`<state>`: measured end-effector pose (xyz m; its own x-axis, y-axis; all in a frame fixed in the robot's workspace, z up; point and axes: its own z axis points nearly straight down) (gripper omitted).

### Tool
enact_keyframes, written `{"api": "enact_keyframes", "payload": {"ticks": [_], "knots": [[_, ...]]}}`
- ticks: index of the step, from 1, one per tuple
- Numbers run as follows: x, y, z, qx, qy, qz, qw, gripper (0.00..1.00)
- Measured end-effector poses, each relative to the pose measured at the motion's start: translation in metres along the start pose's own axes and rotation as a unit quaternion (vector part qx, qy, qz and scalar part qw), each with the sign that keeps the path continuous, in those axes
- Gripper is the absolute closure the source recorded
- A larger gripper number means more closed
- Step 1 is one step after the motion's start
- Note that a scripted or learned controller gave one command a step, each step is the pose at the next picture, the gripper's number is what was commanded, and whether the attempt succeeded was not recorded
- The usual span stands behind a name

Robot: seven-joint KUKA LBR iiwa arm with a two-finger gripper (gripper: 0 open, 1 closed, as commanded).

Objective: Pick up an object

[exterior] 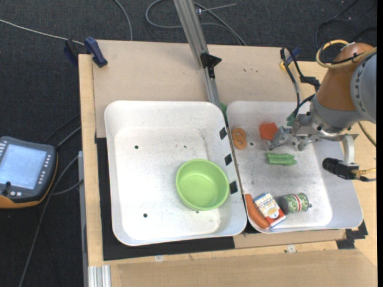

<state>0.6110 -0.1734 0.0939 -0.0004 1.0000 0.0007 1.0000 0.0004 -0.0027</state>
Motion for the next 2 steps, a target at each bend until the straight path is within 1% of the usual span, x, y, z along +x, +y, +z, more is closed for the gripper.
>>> {"api": "enact_keyframes", "payload": {"ticks": [1,2], "knots": [[0.0,0.001,-0.013,-0.002,0.0,0.0,1.0,1.0],[0.008,0.001,-0.059,-0.004,-0.001,0.0,1.0,1.0]]}}
